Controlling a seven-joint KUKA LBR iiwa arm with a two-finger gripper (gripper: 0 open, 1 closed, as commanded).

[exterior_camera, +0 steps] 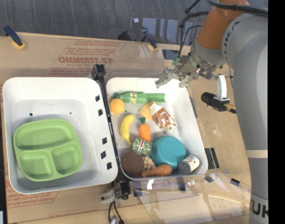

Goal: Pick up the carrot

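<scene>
- Gripper (173, 77): metal fingers spread open, holding nothing, above the right bin's (195, 120) far edge.
- One small carrot (144, 130), smooth orange cone with a green top, lies mid-bin beside one curved yellow banana (126, 127).
- Left bin (21, 90): one green three-compartment tray (46, 149).

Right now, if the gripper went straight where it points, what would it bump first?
Probably the green bottle, lying at the back of the right bin. The gripper hangs above that bin's back corner, pointing down and leftward. Depth is unclear, so it might reach bare floor first.
</scene>
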